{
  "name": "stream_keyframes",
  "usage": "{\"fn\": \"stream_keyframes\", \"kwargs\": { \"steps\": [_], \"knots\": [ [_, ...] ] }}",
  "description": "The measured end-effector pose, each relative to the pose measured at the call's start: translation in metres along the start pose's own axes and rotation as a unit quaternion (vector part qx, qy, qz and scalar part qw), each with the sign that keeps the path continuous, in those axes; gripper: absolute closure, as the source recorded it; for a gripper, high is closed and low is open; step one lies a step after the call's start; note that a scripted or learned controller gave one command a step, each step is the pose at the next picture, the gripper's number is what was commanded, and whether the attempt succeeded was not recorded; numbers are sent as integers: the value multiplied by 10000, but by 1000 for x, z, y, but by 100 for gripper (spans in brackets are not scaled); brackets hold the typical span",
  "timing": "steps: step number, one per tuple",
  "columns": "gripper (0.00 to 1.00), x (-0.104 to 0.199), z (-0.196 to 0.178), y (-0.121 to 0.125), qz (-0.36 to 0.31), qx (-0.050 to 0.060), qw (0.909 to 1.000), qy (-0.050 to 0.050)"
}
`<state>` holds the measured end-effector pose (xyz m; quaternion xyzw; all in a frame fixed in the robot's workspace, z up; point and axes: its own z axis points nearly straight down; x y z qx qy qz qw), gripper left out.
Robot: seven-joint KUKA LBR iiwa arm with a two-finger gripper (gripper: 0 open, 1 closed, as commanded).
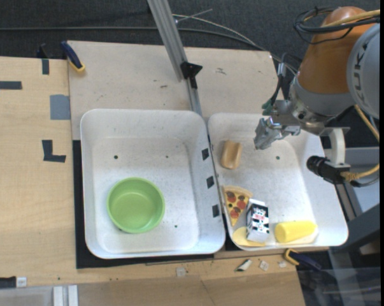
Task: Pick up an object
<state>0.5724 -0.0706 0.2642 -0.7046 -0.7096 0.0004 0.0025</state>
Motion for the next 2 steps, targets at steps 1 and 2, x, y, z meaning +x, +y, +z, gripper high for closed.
{"fn": "stream_keyframes", "kwargs": {
  "steps": [1,2],
  "knots": [
    [100,57,17,-11,1,20,10000,-3],
    [100,117,33,-11,-3,32,10000,-5]
  ]
}}
